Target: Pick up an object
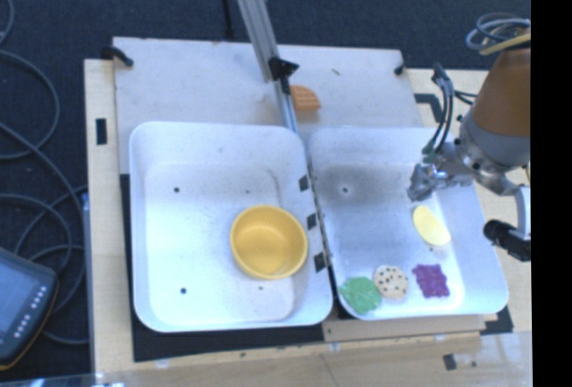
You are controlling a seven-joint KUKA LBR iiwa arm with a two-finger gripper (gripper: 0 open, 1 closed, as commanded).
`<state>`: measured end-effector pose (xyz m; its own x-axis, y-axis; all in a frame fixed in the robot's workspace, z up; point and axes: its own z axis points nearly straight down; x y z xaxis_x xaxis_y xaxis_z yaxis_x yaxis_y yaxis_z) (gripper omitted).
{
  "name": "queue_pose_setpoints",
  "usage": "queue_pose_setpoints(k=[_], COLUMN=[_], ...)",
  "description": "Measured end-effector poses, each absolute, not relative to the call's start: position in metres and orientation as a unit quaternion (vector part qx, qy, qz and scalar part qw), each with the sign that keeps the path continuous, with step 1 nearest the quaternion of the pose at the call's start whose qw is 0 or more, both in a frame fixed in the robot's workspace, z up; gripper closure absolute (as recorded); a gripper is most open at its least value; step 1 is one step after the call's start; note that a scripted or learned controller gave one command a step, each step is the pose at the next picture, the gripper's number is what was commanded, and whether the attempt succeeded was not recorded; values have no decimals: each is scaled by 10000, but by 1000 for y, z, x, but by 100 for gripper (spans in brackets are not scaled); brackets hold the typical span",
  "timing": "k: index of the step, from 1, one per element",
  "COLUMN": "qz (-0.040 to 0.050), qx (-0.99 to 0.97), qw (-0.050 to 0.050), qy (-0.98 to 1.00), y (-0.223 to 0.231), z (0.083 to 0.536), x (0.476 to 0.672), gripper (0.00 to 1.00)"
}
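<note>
In the right bin (pixel 357 197) lie a pale yellow oval piece (pixel 432 225), a purple piece (pixel 432 281), a speckled cookie-like disc (pixel 390 281) and a green piece (pixel 360 294). A yellow bowl (pixel 268 241) sits in the left bin (pixel 170 197). My gripper (pixel 422 185) hangs over the right bin's right half, just above and left of the yellow oval piece. I see nothing between it and the bin floor.
A slanted metal rail (pixel 259 28) crosses the back board down to the divider between the bins. An orange object (pixel 305 100) lies behind the bins. Cables (pixel 496 32) loop at the far right, and a tablet (pixel 22 305) sits at lower left.
</note>
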<state>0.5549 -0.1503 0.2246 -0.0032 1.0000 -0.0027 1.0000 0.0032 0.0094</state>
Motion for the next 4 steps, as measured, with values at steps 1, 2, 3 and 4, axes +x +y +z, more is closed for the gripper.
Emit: queue_pose_setpoints(k=[1, 2, 3, 4], qz=[17, 8, 7, 2], qx=[7057, 7048, 7049, 7048], qw=[33, 6, 4, -2], qy=[7085, 7094, 7093, 7094], y=[-157, -99, -56, -4], z=[270, 265, 265, 248], x=[557, 552, 545, 534], gripper=[100, 100, 100, 100])
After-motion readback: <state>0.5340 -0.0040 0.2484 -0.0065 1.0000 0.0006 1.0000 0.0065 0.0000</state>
